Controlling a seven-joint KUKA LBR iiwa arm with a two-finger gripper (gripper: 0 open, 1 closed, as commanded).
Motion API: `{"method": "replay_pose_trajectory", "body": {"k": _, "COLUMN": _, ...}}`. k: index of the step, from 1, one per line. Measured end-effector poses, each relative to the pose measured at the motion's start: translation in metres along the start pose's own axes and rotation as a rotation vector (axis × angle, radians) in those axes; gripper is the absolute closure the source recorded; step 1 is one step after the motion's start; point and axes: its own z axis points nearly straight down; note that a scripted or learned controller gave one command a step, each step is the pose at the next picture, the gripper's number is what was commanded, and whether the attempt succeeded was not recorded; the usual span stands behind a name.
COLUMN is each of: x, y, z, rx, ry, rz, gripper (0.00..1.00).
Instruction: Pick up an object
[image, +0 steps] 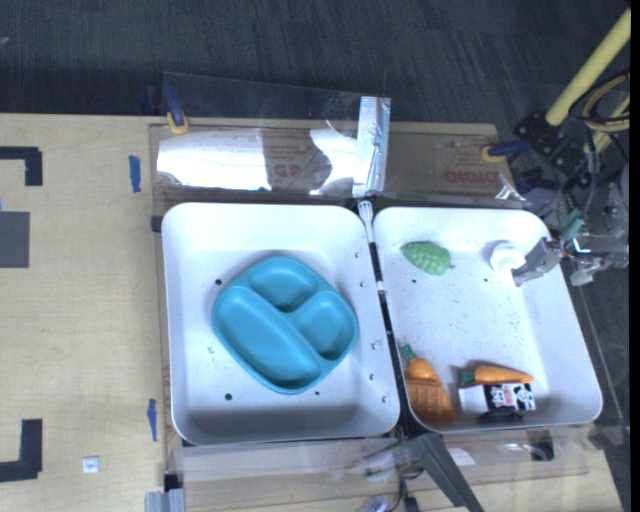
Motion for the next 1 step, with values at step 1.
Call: {"method": "replay_pose_trajectory", "body": {"k": 1, "x": 0.0351, "y": -0.0474, "z": 0.106, "rx": 0.003, "ry": 0.001, "rz": 0.001, "gripper": 0.0}}
